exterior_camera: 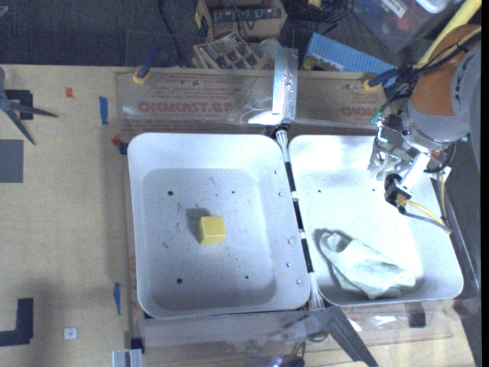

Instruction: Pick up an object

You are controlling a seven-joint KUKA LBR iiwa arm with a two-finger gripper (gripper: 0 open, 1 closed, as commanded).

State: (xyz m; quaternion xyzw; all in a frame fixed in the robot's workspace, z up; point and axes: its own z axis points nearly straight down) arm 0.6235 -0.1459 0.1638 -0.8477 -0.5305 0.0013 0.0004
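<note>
A small yellow block [212, 229] lies near the middle of the left bin [153, 159]. A crumpled white cloth [367, 267] rests at the front of the right bin [321, 155]. My gripper [384, 167] hangs over the right bin's far right part, well above the cloth and behind it. Nothing shows between its fingers. The arm's orange band [439, 90] sits just above the wrist at the right edge.
A clear wall with red lettering [199, 98] stands behind both bins. The ridge where the bins meet [294, 212] runs between the block and the cloth. A yellow cable [424, 212] trails from the wrist over the right bin's edge.
</note>
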